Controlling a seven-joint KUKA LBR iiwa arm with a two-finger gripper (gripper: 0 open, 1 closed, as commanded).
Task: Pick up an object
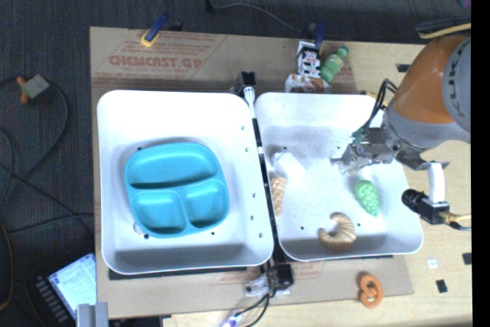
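Here, 2 shallow white bins sit side by side on a brown bench. The left bin [107, 165] holds a blue divided tray [178, 188] with 3 compartments, lying a little left of the bin's middle.

The right bin [306, 115] holds several small things. A green bumpy object [368, 196] lies in the right part of the bin, tilted, its long axis running from far-left to near-right. A tan curved piece [339, 230] shaped like a croissant rests near the near rim, to the near-left of the green object and apart from it. A white object [286, 164] lies by the bin's left wall, and just on its near side a pale tan ribbed object [276, 192] lies against the same wall.

The arm reaches in from the right, its orange band [429, 88] over the bin's far-right corner. The gripper [358, 157] hangs inside the right bin, just on the far side of the green bumpy object and close to it; whether its jaws are spread or closed cannot be told, and nothing is seen between them.

Beyond the far rim of the right bin stand a small printed carton [307, 61] and a green toy [332, 65]. An orange ring-shaped thing [370, 289] lies on the bench near the near-right corner.
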